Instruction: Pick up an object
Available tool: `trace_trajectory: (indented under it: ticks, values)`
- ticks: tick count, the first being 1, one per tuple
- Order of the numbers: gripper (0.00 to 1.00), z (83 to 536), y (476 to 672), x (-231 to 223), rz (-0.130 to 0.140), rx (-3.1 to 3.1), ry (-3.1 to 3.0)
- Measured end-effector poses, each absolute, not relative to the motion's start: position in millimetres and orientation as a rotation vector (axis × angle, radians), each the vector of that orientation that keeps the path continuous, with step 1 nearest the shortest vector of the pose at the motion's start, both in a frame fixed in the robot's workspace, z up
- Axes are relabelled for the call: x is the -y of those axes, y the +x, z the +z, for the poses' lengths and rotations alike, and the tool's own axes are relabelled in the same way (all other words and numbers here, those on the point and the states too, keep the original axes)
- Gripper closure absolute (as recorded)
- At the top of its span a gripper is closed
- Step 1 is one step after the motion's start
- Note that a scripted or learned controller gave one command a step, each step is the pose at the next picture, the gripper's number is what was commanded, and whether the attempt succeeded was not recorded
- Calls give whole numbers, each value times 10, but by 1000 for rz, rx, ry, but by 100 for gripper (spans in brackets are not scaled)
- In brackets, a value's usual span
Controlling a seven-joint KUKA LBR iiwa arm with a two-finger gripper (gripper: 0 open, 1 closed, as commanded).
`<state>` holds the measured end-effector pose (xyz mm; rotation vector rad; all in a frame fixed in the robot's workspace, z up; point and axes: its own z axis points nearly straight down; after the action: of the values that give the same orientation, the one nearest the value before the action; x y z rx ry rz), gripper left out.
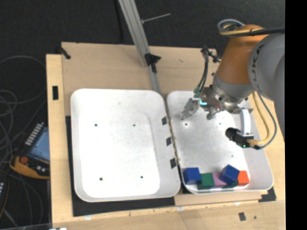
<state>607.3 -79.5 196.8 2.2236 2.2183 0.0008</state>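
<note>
Blocks sit bunched along the bottom edge of the right bin (218, 140), closest to the camera: a blue block (192, 174), a green block (206, 180), a pink block (219, 179) (mostly hidden behind the others), a second blue block (230, 173) and an orange block (243, 177). Up near that bin's top left corner, the gripper (190, 109) hangs over bare white floor, well apart from the blocks, and nothing is between its fingers; honestly can't tell if they're spread or closed. Behind it, the grey arm (240, 66) with its orange band comes in from the upper right. Left of all this is the left bin (117, 143).
</note>
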Motion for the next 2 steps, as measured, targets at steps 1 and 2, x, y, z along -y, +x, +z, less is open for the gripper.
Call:
trace_trajectory:
  ticks: [1, 2]
  values:
    - [0, 1678, 5795, 1060, -6, -2218, 2226]
    - [0, 941, 5913, 1239, -2, -2217, 2222]
